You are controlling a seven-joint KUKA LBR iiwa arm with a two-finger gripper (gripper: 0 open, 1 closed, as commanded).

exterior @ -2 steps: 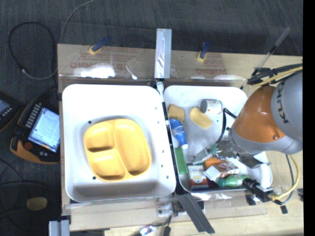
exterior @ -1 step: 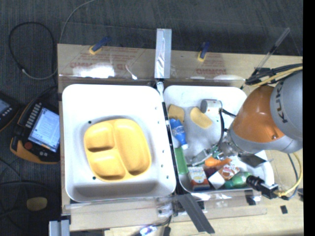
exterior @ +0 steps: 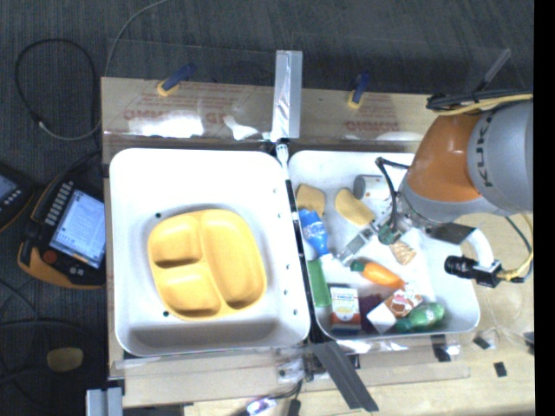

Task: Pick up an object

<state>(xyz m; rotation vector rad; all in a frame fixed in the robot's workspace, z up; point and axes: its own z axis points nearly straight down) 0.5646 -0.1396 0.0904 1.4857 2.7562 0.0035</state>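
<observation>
My gripper (exterior: 382, 230) hangs low over the middle of the right bin (exterior: 460, 310), reaching in from the right under the orange-banded wrist. Just below it lies an orange carrot-like toy (exterior: 379, 273), and a small tan packet (exterior: 402, 250) sits at its right. A slim silver piece (exterior: 350, 246) slants away from the gripper's left side; I cannot tell whether it belongs to the gripper or is a loose thing. Two pale bread-like pieces (exterior: 310, 199) (exterior: 351, 206) lie toward the back. Nothing is visibly held.
A blue bottle (exterior: 314, 233) and a green bottle (exterior: 318, 284) lie along the right bin's left wall. A small carton (exterior: 344, 307), a red-and-white item (exterior: 401, 302) and a green item (exterior: 422, 316) crowd its front. The left bin (exterior: 130, 319) holds a yellow divided plate (exterior: 206, 258).
</observation>
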